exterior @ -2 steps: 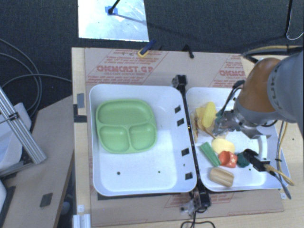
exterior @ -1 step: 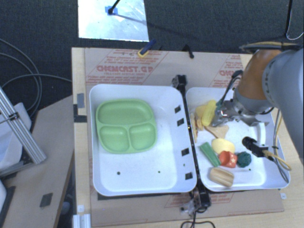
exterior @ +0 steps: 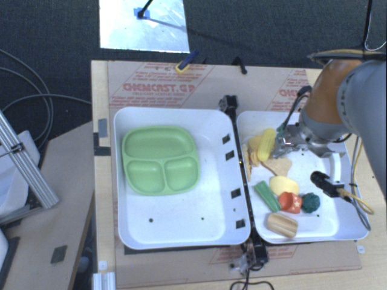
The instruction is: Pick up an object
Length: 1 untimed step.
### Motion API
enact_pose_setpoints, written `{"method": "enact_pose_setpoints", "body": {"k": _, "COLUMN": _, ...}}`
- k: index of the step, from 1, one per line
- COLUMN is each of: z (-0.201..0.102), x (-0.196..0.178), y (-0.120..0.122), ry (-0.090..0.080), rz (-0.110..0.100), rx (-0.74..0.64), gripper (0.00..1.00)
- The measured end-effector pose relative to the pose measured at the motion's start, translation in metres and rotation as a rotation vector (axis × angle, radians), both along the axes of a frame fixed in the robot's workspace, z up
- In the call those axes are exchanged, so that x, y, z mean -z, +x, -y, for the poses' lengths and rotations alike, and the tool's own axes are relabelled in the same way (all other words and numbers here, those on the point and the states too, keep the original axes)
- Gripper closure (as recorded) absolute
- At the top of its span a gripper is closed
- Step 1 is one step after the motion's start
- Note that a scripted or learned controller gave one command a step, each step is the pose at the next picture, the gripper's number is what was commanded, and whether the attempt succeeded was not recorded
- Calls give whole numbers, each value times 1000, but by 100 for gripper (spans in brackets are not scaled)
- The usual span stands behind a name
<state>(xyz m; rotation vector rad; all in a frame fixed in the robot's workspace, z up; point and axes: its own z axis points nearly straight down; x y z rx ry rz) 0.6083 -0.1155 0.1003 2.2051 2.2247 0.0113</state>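
Left bin (exterior: 181, 228): shallow white tray bearing a green three-compartment plastic plate (exterior: 160, 159).
Right bin (exterior: 326, 225): yellow banana-like toy (exterior: 263, 145), green stick (exterior: 266, 196), yellow ball (exterior: 283, 185), red tomato (exterior: 291, 202), dark green broccoli (exterior: 311, 202), tan bread roll (exterior: 282, 224).
Gripper (exterior: 284, 142): seen above the yellow banana-like toy.

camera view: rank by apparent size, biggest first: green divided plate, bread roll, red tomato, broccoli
1. green divided plate, by far the largest.
2. bread roll.
3. red tomato and broccoli look about the same size; not ranking those two.
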Motion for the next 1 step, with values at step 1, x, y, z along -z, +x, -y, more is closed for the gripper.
{"method": "enact_pose_setpoints", "body": {"k": 1, "z": 0, "x": -11, "y": 1, "ry": -1, "rz": 3, "rx": -5, "gripper": 100}}
